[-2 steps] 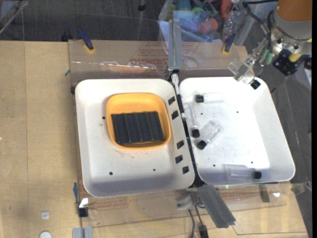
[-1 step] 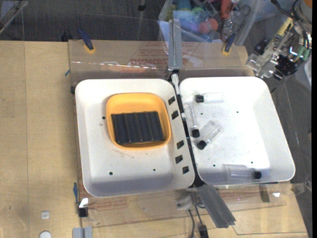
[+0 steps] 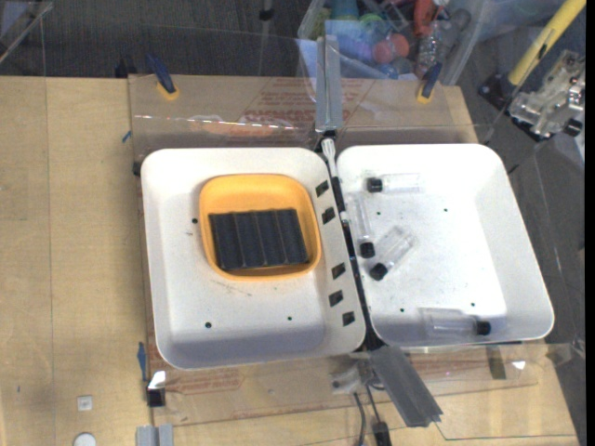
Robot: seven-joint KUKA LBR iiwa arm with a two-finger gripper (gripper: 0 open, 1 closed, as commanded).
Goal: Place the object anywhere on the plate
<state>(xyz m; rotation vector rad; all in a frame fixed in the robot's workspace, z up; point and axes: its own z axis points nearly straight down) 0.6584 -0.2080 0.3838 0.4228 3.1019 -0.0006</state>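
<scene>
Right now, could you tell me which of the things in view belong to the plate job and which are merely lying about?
Part of the job:
- orange plate in the left bin
- dark ridged block lying on the plate
- clear tubes with black caps in the right bin, possible objects to place

Just lying about:
- tub of coloured toys behind the bins
- blue clamps on the bench

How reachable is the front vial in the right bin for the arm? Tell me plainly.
Probably reachable: the vial lies uncovered in the right bin, apart from the other vials, though close to the front wall.
</scene>
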